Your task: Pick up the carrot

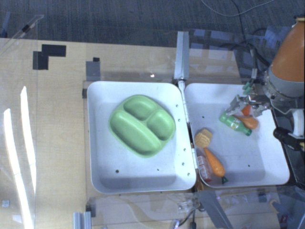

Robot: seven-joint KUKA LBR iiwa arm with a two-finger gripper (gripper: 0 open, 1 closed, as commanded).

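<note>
Where the arm (288,56) reaches in over the right-hand bin (267,173), the gripper (248,104) hangs low above that bin's far right part, and its metal fingers (237,104) are spread apart, with nothing visibly clamped between them. Directly under and just in front of the fingertips lie a small orange-red item (249,121) and a green bottle-like piece (233,122), touching one another; whether the fingers touch either of them I cannot tell. The carrot (214,162) lies well apart from the gripper, nearer the camera and to its left, against the bin's front left corner, its green stub pointing at the front wall. A clear packet with a red label (202,165) lies right beside the carrot on the side away from the gripper, and a tan, ridged item (203,137) sits just beyond the carrot's upper end. Farther left, past the divider, the left-hand bin (102,171) holds a green divided plate (142,125).
</note>
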